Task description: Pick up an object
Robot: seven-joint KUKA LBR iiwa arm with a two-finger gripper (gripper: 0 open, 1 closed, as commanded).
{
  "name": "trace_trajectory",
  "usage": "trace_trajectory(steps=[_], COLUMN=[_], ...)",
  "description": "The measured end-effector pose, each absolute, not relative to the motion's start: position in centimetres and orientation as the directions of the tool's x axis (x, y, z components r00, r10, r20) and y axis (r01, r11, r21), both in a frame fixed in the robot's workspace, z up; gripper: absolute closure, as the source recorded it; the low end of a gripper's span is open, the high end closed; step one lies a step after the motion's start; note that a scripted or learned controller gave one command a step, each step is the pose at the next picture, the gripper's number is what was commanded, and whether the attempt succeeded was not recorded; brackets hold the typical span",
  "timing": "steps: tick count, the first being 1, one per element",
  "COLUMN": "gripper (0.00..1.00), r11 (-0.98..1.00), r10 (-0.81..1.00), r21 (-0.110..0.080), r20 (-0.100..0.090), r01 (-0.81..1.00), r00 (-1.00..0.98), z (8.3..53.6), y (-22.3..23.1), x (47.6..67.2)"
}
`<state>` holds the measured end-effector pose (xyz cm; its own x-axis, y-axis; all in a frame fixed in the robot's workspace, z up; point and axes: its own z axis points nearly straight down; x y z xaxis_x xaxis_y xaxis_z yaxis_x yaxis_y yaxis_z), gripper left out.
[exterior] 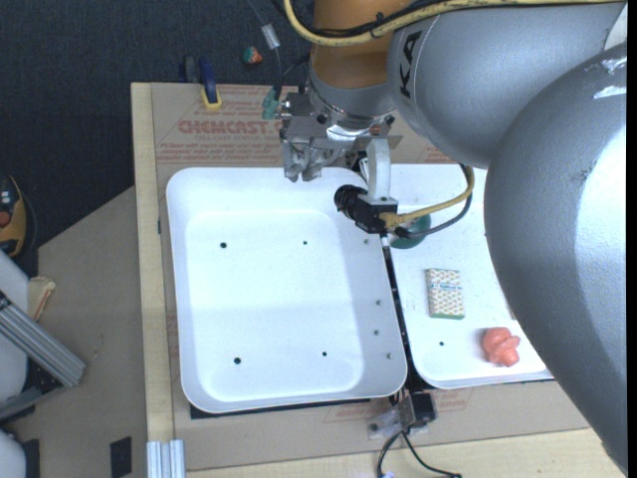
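The end effector [333, 172] hung over the far rim of the left bin [199, 366], close to the seam where the two bins met; whether it was released or clenched on anything could not be told from this slanted view. The grey arm [528, 78] crossed in from the right and covered the far and right parts of the right bin [438, 366]; its orange band [363, 8] sat directly above the wrist. In the right bin lay a small patterned sponge-like block [445, 293] near the dividing edge, and a pink lumpy object [501, 347] nearer the front rim, the two apart from each other and well apart from the end effector; a dark green object [413, 229] peeked out at the seam just beside the wrist hardware. The left bin's white floor showed only small dark holes; its rims stood unobstructed on the left and front sides; the tabletop [164, 167] bordered both bins.
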<state>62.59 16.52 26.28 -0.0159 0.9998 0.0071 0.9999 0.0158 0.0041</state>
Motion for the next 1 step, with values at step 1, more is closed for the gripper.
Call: trace_trajectory(steps=[1], gripper=[1.0], r11=[0.009], r10=[1.0], r21=[0.018], r20=[0.007], r01=[1.0], r00=[-0.009], z=[40.61], y=[22.98], x=[62.2])
